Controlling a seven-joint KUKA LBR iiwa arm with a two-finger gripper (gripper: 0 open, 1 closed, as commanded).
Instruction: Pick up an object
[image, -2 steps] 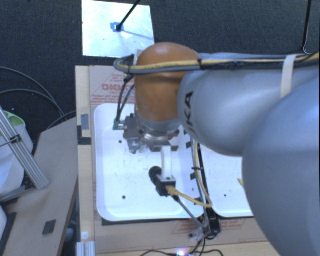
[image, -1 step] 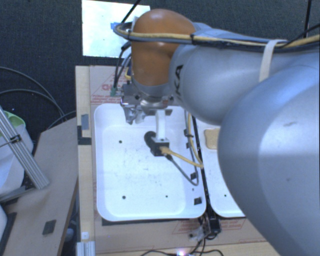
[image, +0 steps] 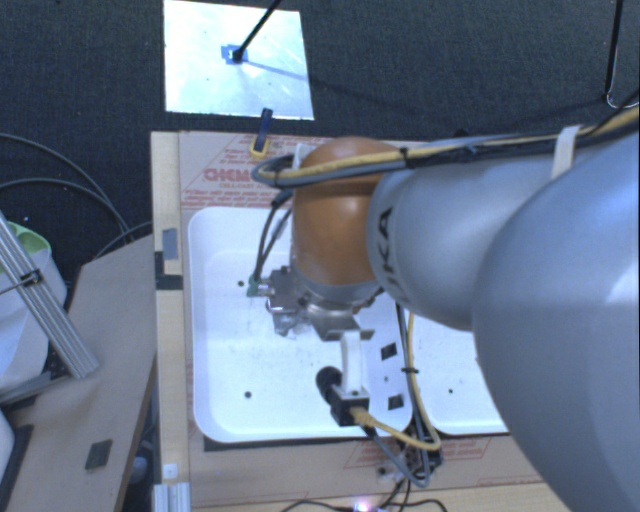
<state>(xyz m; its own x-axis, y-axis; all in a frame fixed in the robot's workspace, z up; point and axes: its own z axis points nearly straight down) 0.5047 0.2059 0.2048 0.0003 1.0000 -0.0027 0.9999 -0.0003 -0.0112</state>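
Note:
The grey arm with its orange band (image: 335, 215) reaches in from the right and hangs over the middle of the left white bin (image: 225, 330). The gripper (image: 300, 315) points straight down at the bin floor, seen from above as a grey metal block under the wrist. The arm hides most of the right half of the bin. Two small dark pieces (image: 388, 352) lie on the white floor just right of the gripper; what they are is too small to tell.
The bin sits on a cardboard sheet (image: 215, 175). A shiny metal plate (image: 235, 60) lies beyond it at the back. A small blue and yellow item (image: 262, 132) rests at the cardboard's far edge. An aluminium rail (image: 45, 300) slants at the left.

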